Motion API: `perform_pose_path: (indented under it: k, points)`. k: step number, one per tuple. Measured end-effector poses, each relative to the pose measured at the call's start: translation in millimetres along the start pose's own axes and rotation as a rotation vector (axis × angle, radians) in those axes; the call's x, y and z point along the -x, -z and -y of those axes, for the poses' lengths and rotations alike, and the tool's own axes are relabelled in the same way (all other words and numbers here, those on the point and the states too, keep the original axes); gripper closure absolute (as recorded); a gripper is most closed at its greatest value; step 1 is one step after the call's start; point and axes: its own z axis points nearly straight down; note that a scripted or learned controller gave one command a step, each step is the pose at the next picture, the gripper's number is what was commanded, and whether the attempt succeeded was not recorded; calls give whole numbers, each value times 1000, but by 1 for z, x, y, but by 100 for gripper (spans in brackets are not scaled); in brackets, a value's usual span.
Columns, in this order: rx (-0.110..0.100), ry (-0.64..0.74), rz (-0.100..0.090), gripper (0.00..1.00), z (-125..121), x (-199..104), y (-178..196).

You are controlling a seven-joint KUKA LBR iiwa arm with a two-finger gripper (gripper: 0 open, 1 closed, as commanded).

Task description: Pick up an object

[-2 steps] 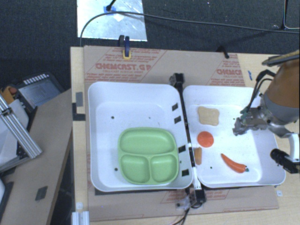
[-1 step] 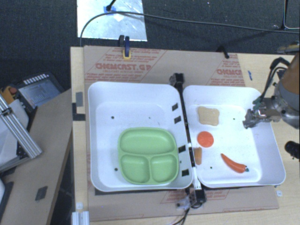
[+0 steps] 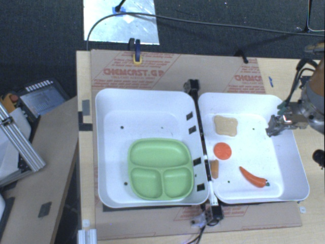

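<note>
Left bin [image 3: 109, 103]: holds a green plate [image 3: 160, 168] with three sections.
Right bin [image 3: 294, 179]: tan slice [image 3: 225, 125], orange disc [image 3: 222, 151], brown piece [image 3: 214, 169] by the inner wall, carrot [image 3: 253, 177] toward the front.
Pincer [image 3: 274, 125]: over right bin's right rim, holding nothing; its spread cannot be told.

Four small things lie in the bin under the gripper [image 3: 274, 126], all well apart from it toward the bin's middle and near side. A pale tan slab like a bread slice [image 3: 225, 125] lies flat, level with the gripper and away from it toward the divider; just nearer than the slab sits a round orange-red disc [image 3: 222, 151], and a small brown piece [image 3: 214, 169] rests against the divider wall. An orange-red chili pepper [image 3: 253, 177] lies slantwise closest below the gripper, its darker tip pointing toward the bin's near right corner.
</note>
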Motion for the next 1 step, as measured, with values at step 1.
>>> perform_pose_path:
  k: [1]
  points:
    - [0,4,-1,100,-14,-46,0]
